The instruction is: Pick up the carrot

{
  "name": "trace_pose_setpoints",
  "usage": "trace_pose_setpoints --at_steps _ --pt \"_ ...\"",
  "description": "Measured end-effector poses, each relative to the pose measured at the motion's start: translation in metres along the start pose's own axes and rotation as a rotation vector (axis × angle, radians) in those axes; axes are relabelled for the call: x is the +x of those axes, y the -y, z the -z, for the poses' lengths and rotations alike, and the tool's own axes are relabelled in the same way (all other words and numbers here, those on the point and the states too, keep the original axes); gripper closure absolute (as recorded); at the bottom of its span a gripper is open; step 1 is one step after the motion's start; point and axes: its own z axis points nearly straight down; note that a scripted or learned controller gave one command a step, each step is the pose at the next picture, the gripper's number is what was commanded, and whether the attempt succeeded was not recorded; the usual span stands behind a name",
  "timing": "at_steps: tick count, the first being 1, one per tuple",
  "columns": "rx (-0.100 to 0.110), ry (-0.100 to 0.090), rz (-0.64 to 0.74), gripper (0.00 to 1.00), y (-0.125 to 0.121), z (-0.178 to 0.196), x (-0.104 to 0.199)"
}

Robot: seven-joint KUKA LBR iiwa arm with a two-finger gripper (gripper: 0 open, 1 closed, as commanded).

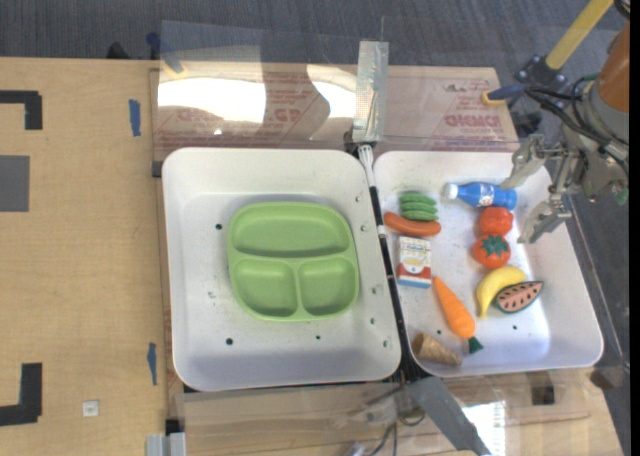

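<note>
Carrot (pixel 455 311) between carton (pixel 414 262) and banana (pixel 494 288).

Glossy plastic carrot (pixel 455 310) in a smooth white bin (pixel 575 329); matt green tray (pixel 292 260).

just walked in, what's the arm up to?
It's meant to pick up the carrot, which lies untouched in the right bin beside the banana and watermelon slice. The gripper is open over that bin's far right edge, near the tomatoes and blue bottle, holding nothing.
</note>
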Motion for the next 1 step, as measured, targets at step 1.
trace_pose_setpoints --at_steps 1 --pt "-0.001 -0.003 -0.144 0.0 -0.0495 0.0005 0.0902"
